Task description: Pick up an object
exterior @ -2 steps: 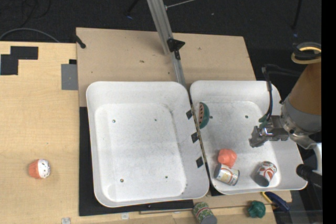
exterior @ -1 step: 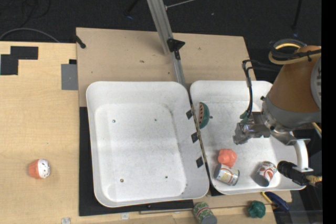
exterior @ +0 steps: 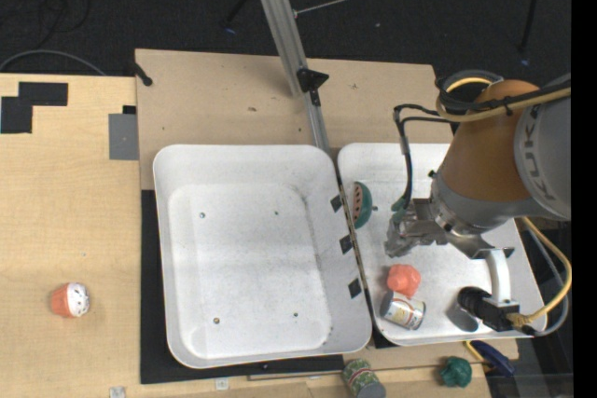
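Note:
My gripper (exterior: pixel 401 238) hangs over the middle of the right bin (exterior: pixel 378 152), with the grey and orange arm reaching in from the right. A red lump (exterior: pixel 403 279) lies just below it on the bin floor. A small tin can (exterior: pixel 403 312) lies on its side at the bin's front edge. A green and red slice-shaped toy (exterior: pixel 360 200) leans by the divider, left of the gripper. I see nothing between the gripper's tips.
The left bin (exterior: pixel 163 165) stands beside the right one. An aluminium rail (exterior: pixel 280 14) slants in from the back. An orange and white ball (exterior: pixel 70 300) sits on the bench far left. A green toy (exterior: pixel 455 372) and a dark can (exterior: pixel 359 377) lie by the front edge.

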